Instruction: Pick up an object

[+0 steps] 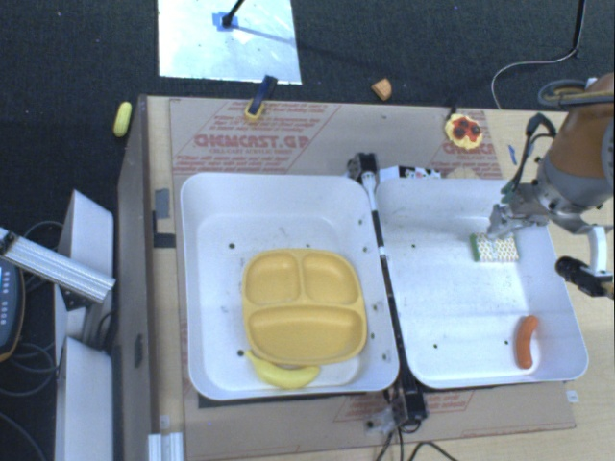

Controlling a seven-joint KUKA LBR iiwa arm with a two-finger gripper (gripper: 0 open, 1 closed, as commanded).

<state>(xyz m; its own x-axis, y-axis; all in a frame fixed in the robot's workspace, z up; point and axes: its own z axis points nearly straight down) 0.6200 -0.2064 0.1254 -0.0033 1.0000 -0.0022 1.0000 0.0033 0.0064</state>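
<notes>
While the grey arm point(577, 157) reaches in from the right, bent down over the right bin point(452, 353), its claw point(504, 221) hangs at the far edge of a green-speckled sponge point(496, 249); its opening I cannot tell. An orange sausage point(525, 342) lies nearer.

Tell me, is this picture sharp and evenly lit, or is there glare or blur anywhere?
Camera view: light is soft and even, with faint shadows inside the white bins; the shiny sheet on the floor is washed out by glare; the yellow plate and hot dog look reasonably crisp; the gripper over the green sponge is slightly soft.
</notes>
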